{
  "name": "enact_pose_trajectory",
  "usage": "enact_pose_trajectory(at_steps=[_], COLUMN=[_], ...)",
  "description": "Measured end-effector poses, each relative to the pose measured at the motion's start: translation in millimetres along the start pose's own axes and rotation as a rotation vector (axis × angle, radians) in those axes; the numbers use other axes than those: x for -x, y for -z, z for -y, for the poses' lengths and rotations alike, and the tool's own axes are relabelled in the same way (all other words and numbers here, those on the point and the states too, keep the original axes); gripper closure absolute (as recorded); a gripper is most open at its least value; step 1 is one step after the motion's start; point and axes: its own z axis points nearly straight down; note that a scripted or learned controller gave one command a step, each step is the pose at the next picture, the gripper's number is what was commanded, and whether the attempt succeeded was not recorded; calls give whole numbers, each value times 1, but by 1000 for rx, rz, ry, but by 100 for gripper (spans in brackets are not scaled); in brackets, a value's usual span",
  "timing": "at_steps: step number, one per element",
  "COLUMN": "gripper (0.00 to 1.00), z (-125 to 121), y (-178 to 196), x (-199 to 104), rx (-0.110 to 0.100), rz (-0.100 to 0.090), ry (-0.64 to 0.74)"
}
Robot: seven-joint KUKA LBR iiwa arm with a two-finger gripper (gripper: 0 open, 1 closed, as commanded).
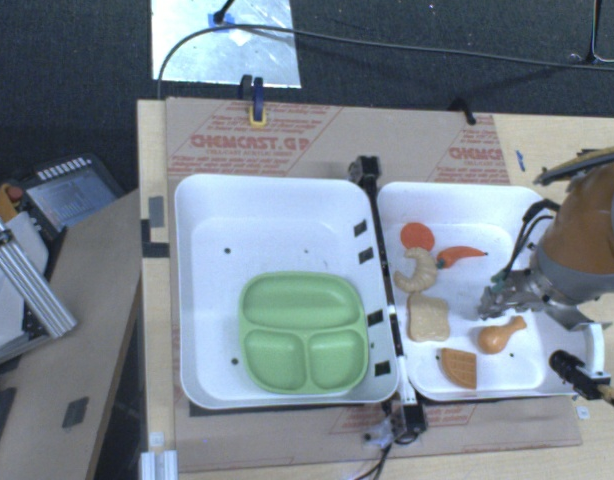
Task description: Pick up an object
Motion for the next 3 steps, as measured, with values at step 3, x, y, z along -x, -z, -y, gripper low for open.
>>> enact_pose_trajectory(at_steps=[3], gripper=[100], z=[-9], y=[148], x=[-12], rx=[5], rz=[1], ry=[4])
